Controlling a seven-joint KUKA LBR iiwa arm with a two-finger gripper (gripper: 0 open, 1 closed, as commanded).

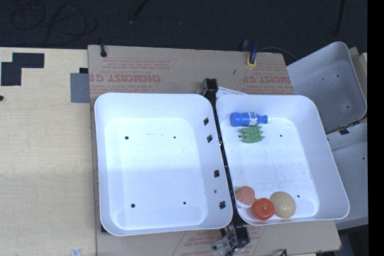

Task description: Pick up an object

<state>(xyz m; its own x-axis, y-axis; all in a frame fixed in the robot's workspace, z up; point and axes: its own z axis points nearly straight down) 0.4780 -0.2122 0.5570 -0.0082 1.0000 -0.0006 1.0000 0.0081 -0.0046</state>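
Setting: wooden bench [42,147] under a cardboard sheet [180,72], dark floor behind; two shallow white bins side by side.
Camera view, left bin [114,106]: bare white floor.
Camera view, right bin [312,129]: five small objects in two groups.
Far edge group: one blue bottle [247,119] lying on its side near the divider, one green toy [252,135] just beside it, on its near side.
Near edge group: one pale pink piece [244,195], one red ball [263,208], one beige ball [283,204], clustered close, apparently touching.
Handling, judged: bottle looks light, rigid and smooth; likely to roll, so best gripped across its body mid-length. Clustered balls leave little finger room.
Count: two bins, five objects, one of each.
Tool: state cannot be told.
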